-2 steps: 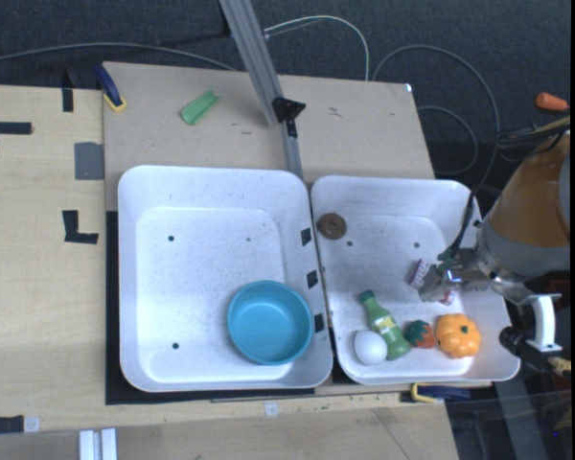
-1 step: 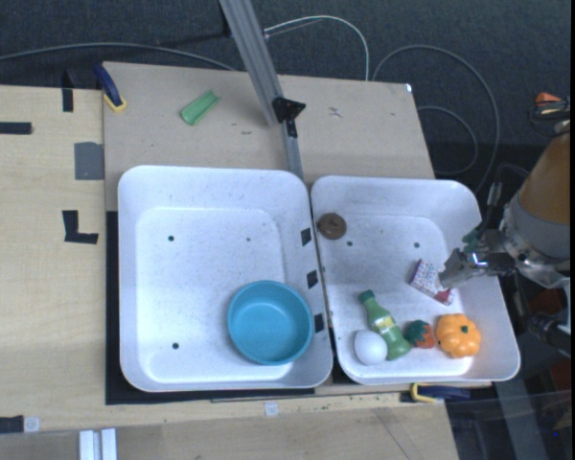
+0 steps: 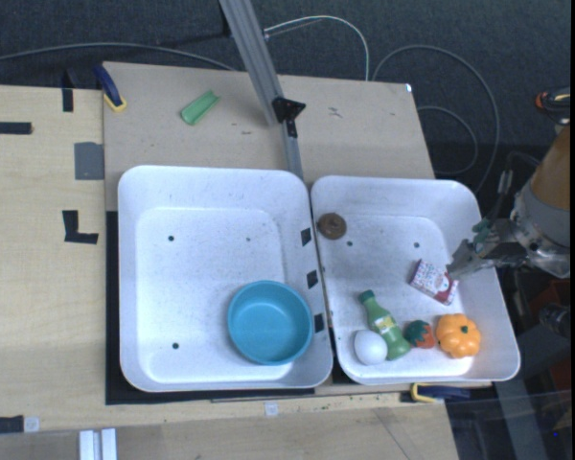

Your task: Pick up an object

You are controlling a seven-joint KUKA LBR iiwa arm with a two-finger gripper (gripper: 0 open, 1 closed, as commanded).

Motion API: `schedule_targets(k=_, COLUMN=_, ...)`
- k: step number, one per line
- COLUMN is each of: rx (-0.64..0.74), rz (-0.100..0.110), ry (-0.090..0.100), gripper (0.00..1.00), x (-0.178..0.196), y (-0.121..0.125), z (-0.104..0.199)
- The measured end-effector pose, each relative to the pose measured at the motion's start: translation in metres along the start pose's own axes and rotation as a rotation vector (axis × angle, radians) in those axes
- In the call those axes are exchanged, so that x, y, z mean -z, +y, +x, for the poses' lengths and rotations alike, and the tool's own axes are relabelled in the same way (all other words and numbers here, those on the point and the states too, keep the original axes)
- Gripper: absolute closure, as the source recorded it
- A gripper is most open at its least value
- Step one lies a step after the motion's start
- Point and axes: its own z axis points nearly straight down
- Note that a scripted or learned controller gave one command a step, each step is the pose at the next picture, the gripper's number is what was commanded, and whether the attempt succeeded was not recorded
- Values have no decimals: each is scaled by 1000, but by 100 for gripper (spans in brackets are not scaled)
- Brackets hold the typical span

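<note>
My gripper (image 3: 467,247) hangs over the right edge of the right bin (image 3: 393,192), open, with nothing between its fingers. Its lower fingertip is just right of a small red and white packet (image 3: 430,280) lying on the bin floor. Along the bin's front lie a green bottle (image 3: 383,324), a white egg (image 3: 370,347), a small red and green vegetable (image 3: 420,333) and an orange pumpkin (image 3: 458,335). A brown disc (image 3: 332,225) sits near the bin's back left corner.
The left bin (image 3: 172,185) holds a blue bowl (image 3: 269,321) at its front right. A green block (image 3: 198,107) lies on the bench behind the bins. A grey pole (image 3: 254,51) slants down to the bins' shared rim. Cables trail at the back right.
</note>
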Motion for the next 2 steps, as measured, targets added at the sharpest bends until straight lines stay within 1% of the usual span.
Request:
schedule_targets(k=1, rx=5, rz=2, ry=3, gripper=100, x=7, y=9, z=50)
schedule_targets(k=2, rx=0, rz=4, ry=1, gripper=100, x=-6, y=12, z=102)
